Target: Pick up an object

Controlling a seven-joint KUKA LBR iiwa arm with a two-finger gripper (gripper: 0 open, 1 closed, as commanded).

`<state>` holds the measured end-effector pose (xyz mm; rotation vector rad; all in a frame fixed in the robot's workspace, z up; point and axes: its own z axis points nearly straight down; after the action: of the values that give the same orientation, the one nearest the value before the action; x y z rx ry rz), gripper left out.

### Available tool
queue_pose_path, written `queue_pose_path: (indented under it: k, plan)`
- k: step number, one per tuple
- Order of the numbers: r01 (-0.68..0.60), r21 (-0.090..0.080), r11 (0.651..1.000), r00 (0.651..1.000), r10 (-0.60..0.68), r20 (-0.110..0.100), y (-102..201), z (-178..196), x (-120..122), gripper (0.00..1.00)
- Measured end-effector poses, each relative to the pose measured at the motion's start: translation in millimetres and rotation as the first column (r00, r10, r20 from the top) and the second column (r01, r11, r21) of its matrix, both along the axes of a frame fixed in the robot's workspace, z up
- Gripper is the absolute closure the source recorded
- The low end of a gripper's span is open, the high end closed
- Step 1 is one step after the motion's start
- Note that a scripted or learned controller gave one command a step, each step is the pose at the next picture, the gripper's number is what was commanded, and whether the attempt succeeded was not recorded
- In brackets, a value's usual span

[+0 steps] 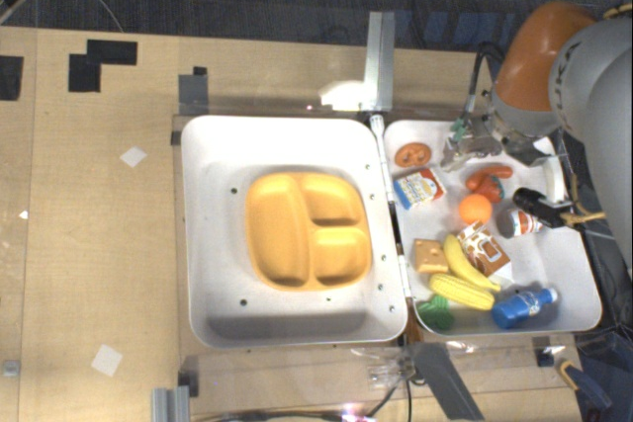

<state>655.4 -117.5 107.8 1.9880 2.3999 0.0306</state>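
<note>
From my station I see the gripper [460,151] low over the far part of the right bin [584,296], under the grey arm [593,74] with its glossy orange band. It is bare metal there, and I cannot tell how far it is open; nothing I can see is held in it. All the small objects for picking lie in this right bin, which is shallow, white and smooth with rounded corners. Just beside the gripper, toward the left, lies a flat round disc [412,154], orange-red with darker spots. Below the disc is a small carton [418,186], white with blue and red print, lying tilted. Near the gripper on the near side are a red sausage shape [488,179], long and shiny, and a round orange ball [476,210] with a matte skin. Nearer to me are a square tan cracker [429,256], a curved yellow banana [465,260], a bumpy yellow corn cob [461,291] touching the banana, a little brown and white box [486,250], a green lump [435,314] in the corner, and a blue bottle [522,305] lying on its side. The left bin [213,212] holds a yellow tray [307,227], smooth plastic, with three rounded compartments. Both bins sit on a pale wooden bench [89,242].
</note>
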Motion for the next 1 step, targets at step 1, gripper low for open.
queue_pose_path:
  k: [1]
  plan:
    - [0.000, 0.000, 1.000, 1.000, 0.000, -0.002, 0.2, -1.2, -0.6, 0.00]
